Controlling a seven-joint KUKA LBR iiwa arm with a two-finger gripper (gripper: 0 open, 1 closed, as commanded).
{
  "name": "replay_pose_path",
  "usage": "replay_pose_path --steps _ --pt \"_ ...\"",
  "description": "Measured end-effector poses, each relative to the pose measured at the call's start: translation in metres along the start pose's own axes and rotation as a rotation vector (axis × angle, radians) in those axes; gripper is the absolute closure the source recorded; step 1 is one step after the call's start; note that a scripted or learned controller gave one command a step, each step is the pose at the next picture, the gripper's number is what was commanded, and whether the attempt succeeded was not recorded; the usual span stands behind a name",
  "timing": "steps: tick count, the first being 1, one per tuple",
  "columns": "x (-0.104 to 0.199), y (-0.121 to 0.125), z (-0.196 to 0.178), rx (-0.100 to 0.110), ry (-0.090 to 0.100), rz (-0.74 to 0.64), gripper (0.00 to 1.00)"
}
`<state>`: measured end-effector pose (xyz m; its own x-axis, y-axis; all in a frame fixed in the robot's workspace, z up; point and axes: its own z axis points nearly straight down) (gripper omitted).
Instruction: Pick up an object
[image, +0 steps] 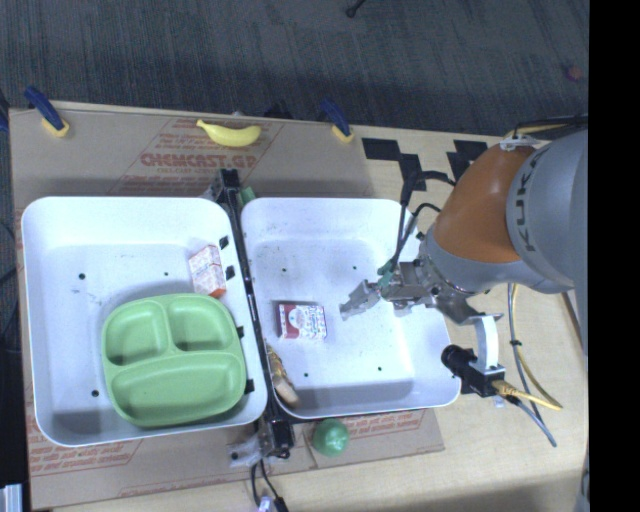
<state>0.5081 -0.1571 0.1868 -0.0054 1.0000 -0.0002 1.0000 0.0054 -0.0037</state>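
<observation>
**Arm low over the right bin, carton apart from the hand**

The arm (510, 220) reaches in from 3 o'clock over the right bin (400, 385). The left bin (60, 250) holds a green tray (175, 357) with a small box (207, 270) at the tray's 12 o'clock. The hand (358, 300) hangs above the right bin's floor, nothing between its fingers; open or closed, I cannot tell. A red-and-white carton (301, 322) lies flat at the hand's 8 o'clock, near but apart.

One fixed overhead camera looks slantwise down on both bins (60, 300).
</observation>
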Motion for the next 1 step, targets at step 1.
replay_pose_path --steps 1 --pt "-0.0173 0.0684 0.0665 0.001 0.0 -0.003 0.0"
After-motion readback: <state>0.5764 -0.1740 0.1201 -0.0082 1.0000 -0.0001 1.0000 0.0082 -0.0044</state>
